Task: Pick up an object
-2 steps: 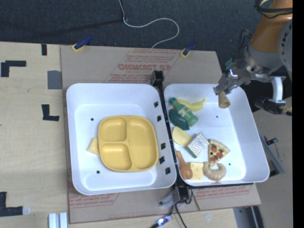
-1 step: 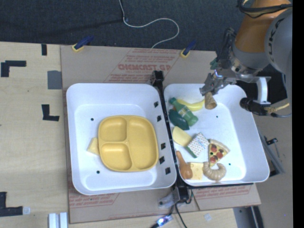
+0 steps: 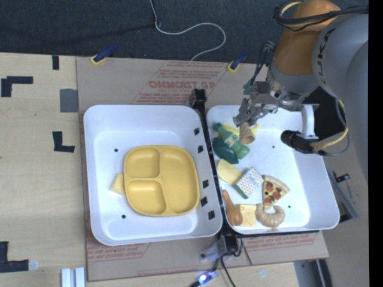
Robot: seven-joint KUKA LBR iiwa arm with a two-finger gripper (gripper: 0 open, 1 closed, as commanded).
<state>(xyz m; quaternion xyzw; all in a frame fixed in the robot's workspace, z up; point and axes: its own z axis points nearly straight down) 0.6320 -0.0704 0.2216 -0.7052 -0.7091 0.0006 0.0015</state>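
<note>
My gripper [image 3: 247,119] hangs low over the back left part of the right bin [image 3: 311,178]. Directly under its tip sits a small tan piece [image 3: 246,137], with a yellow piece [image 3: 254,127] beside it. A green bottle [image 3: 227,143] lies just left of that, along the bin's left wall. Toward the front lie a yellow wedge [image 3: 227,172], a patterned green-and-white packet [image 3: 249,182], a pizza slice [image 3: 274,190], a shrimp [image 3: 270,215], a cheese square [image 3: 246,212] and a hot dog [image 3: 230,206].
The left bin [image 3: 102,130] holds a yellow divided plate [image 3: 161,180] with a pale yellow piece [image 3: 116,184] tucked at its left edge. The arm's grey and orange body [image 3: 311,34] looms over the right bin's back right. A black divider clip [image 3: 199,97] sits between the bins.
</note>
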